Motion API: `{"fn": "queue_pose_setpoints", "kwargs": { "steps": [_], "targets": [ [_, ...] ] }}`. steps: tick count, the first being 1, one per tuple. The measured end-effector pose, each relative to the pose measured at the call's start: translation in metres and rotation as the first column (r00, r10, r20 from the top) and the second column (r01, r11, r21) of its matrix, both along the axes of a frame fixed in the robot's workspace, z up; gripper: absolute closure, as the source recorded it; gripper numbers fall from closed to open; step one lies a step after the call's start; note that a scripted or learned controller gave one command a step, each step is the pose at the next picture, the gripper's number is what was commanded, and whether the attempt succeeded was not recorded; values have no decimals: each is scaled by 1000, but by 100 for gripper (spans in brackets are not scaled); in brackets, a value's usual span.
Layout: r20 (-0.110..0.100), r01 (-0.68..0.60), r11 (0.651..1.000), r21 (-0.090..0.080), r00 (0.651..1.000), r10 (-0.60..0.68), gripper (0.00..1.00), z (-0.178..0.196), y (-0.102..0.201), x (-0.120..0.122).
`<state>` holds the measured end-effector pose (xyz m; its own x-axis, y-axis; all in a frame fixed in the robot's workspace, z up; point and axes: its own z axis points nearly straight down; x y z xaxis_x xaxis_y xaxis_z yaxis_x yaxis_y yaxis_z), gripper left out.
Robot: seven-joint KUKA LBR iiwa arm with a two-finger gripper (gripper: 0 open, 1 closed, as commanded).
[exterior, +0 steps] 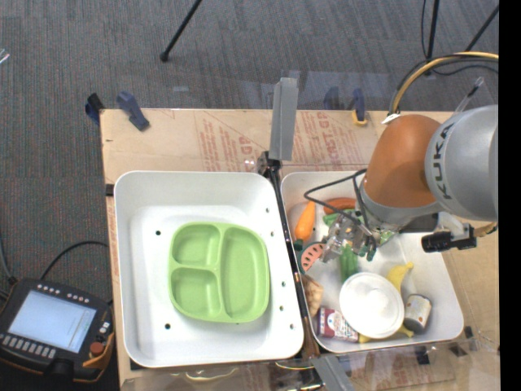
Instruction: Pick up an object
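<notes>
the jaws (348, 244) hang low over the cluttered right bin (452, 296), can't tell if they're apart or together. one carrot (305, 220) sits at that bin's left wall, long axis nearly upright in frame. one white bowl (371, 304), one banana (399, 274) nearby. left bin (138, 218) holds one green divided plate (219, 272).

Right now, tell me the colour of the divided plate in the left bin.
Light green plate, camera view.

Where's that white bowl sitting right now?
The white bowl sits in the right bin, near its front edge, just below the gripper. A banana lies at its upper right and a small red carton at its lower left.
</notes>
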<state>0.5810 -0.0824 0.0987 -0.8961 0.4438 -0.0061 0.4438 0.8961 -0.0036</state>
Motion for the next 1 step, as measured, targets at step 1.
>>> {"fn": "queue_pose_setpoints", "kwargs": {
  "steps": [1],
  "targets": [
    [11, -104, 995, 5, 994, 104, 100, 129, 50, 22]
  ]
}}
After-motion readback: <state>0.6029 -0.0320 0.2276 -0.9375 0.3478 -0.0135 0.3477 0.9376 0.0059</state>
